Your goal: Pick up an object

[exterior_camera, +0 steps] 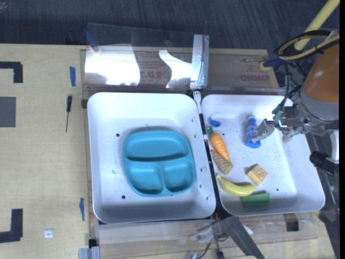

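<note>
Claw [262, 132] low in right bin [302, 196], touching blue toy [251, 131]; spread or pinching, cannot tell; carrot [219, 147] left.

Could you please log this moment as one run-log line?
gripper: over right bin | beside blue toy | grasp: unclear | carrot, banana: untouched

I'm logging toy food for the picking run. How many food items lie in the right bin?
4: carrot by the divider, bread piece below it, banana near the front, cracker mid-bin. The gripper may hide more.
</note>
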